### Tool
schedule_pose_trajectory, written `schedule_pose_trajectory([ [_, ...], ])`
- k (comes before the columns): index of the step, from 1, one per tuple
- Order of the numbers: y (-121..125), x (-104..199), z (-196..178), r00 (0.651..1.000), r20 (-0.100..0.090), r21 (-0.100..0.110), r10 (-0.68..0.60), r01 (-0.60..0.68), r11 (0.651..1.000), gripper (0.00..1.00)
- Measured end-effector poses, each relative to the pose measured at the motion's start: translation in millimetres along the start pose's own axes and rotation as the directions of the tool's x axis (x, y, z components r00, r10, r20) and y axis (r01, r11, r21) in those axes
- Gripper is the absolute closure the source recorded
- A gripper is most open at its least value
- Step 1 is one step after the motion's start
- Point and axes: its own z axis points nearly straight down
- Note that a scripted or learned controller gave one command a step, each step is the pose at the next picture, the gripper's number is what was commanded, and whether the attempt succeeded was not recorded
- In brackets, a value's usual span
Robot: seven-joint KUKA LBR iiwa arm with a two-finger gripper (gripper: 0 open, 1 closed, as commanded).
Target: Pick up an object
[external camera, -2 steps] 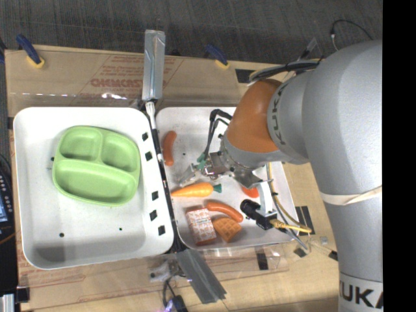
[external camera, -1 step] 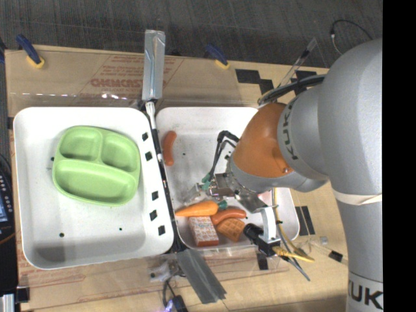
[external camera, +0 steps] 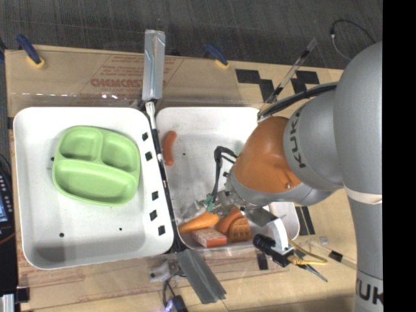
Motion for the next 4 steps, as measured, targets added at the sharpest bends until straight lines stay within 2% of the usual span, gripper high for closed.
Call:
schedule_pose_trajectory([
  [1,1,-1,-8,1.0,0.001,0.001,-0.004,0.004,1.0,1.0],
  [2,81,10,-115,0.975,0.001,0.002,-0.223,0.223,0.975,1.0],
  [3,80,10,-115,0.975,0.0,0.003,-0.223,0.223,0.975,0.0],
  [4,52,6,-169,0.999,0.002,0.002,-0.043,0.043,0.999,0.0],
])
